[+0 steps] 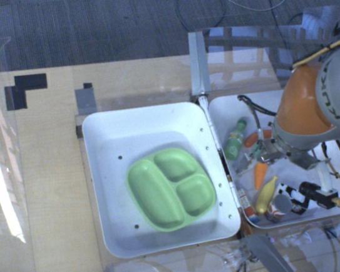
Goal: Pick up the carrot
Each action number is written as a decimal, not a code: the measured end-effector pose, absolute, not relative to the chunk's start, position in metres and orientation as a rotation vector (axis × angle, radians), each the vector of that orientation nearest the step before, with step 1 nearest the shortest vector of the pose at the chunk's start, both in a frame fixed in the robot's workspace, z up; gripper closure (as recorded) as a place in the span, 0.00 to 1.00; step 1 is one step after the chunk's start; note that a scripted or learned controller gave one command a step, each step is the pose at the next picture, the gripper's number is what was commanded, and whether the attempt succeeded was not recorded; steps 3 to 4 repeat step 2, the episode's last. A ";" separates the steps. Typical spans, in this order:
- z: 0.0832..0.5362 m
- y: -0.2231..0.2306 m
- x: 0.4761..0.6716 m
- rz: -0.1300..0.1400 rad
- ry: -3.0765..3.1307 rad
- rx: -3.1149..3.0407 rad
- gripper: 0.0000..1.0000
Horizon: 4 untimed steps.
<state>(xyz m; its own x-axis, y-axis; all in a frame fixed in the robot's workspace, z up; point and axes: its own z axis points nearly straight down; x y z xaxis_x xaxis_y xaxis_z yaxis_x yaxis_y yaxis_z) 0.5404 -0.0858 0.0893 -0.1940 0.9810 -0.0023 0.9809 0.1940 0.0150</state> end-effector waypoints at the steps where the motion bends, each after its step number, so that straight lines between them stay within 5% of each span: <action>1: 0.102 -0.086 0.543 0.023 2.415 1.983 1.00; 2: 0.186 -0.054 0.607 0.005 2.176 2.260 1.00; 4: 0.186 -0.054 0.607 0.005 2.176 2.260 1.00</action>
